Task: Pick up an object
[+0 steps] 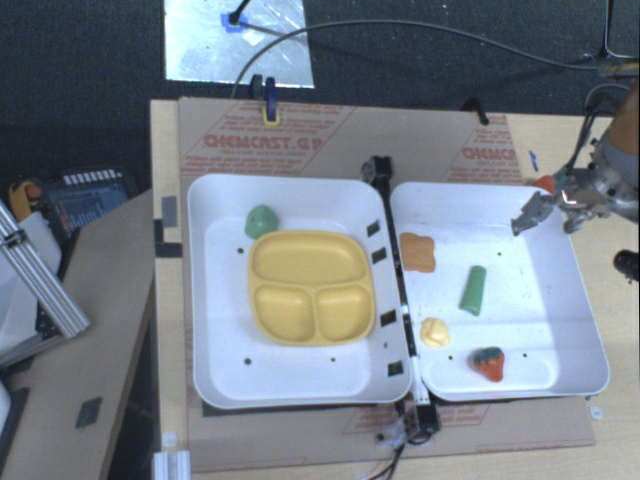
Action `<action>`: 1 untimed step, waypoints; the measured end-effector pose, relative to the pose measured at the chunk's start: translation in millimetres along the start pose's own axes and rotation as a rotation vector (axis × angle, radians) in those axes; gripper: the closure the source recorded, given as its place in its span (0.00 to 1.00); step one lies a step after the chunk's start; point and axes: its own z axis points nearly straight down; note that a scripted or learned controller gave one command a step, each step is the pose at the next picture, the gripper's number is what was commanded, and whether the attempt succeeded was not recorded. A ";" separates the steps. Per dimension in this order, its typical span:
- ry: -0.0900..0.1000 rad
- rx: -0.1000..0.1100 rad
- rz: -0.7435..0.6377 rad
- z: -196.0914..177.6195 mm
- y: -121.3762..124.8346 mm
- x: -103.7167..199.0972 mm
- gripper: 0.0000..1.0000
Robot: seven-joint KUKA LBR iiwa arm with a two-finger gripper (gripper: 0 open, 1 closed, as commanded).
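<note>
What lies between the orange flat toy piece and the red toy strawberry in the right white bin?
In the camera view, between the orange flat piece and the red strawberry lie the green cylinder and the small yellow lump.

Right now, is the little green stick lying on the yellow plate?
No, the green stick lies on the floor of the right bin, while the yellow plate sits in the left bin.

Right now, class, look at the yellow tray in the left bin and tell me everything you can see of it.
The yellow tray is a rounded rectangular plate that looks like smooth plastic, pale yellow all over. Raised ridges split it into three compartments: one long one along the far side and two smaller ones along the near side. It lies flat and upright near the middle of the left bin, turned slightly askew. A small green object sits right by its far left corner; whether they touch is unclear.
</note>
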 end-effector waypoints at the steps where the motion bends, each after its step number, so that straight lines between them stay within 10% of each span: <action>1: 0.001 0.000 0.000 61.8 0.5 4.6 0.00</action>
